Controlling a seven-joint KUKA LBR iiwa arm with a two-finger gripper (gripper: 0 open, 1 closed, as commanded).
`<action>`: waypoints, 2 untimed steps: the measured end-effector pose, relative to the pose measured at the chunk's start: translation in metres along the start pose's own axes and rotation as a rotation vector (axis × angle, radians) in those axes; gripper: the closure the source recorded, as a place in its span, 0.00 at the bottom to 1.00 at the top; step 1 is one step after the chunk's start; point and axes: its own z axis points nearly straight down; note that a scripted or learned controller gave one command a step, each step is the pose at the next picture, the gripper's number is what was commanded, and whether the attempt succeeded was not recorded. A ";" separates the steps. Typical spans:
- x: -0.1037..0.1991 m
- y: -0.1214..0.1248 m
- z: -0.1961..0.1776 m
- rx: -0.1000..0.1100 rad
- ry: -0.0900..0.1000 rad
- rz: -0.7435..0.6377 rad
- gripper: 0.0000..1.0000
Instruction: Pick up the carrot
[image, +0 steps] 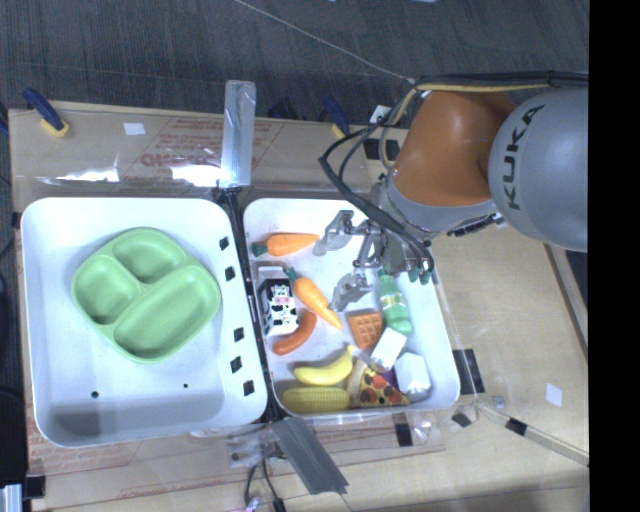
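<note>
1. Gripper (342, 262) hangs over the right bin (440, 340), fingers spread wide, nothing between them.
2. One carrot (315, 297) lies just below it (second carrot (289, 243) by the top wall).
3. Green plate (147, 291) sits in the left bin (50, 300).

My claw (342, 262) hangs spread over the far half of the right bin (440, 345), one finger near a carrot (288, 243) by the far wall, the other just beside a second carrot (313, 297) lying aslant mid-bin. Between these two carrots lies a bare strip of floor where I can pass. To the left, the second carrot is hemmed by a cow toy (281, 307) and a sausage (294, 334); to the right, a waffle (365, 328) and green bottle (394, 305) crowd it. The near end is packed: banana (324, 372), corn (315, 399), pizza slice (377, 385). The left bin (45, 330) has open floor all round its green plate (146, 292).
</note>
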 end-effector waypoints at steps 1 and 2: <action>0.001 -0.017 0.114 0.001 -0.014 0.157 0.00; -0.002 -0.014 0.103 0.002 -0.018 0.147 1.00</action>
